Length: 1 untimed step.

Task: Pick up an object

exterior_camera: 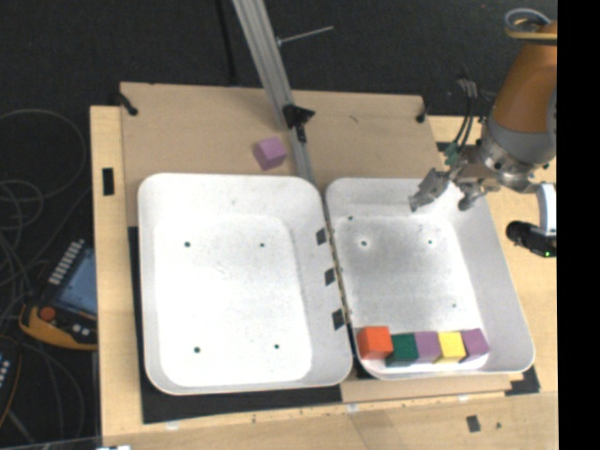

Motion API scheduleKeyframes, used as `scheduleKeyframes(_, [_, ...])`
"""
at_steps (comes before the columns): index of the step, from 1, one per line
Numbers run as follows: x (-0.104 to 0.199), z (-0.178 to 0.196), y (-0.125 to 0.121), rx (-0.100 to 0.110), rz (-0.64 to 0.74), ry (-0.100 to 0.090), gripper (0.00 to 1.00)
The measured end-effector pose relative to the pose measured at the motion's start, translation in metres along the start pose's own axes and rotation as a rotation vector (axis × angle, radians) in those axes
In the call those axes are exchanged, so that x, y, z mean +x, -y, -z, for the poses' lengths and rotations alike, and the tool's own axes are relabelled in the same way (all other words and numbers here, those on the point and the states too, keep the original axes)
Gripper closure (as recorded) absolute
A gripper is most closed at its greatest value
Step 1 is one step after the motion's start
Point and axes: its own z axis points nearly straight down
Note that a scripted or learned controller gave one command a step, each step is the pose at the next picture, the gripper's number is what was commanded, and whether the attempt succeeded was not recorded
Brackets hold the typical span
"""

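Five blocks, orange block point(375, 341) through purple, are lined along the right bin's point(487, 261) near wall. Above its far edge the gripper point(444, 195) is seen spread apart, grasping nothing.

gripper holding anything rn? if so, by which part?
Nothing held. The two-finger gripper is open above the right white bin's far edge; the coloured blocks sit along its near wall.

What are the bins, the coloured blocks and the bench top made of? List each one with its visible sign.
Bins: probably moulded plastic; white, matte, with rounded corners and a speckled floor.
Blocks: possibly foam or painted wood; flat solid colours with no shine, too small to tell.
Bench top: looks like wood board or cardboard; plain tan, dull surface.
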Motion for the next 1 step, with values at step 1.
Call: scheduleKeyframes(1, [0.0289,-0.0732,-0.0037,0.005,-0.003,-0.004,0.0])
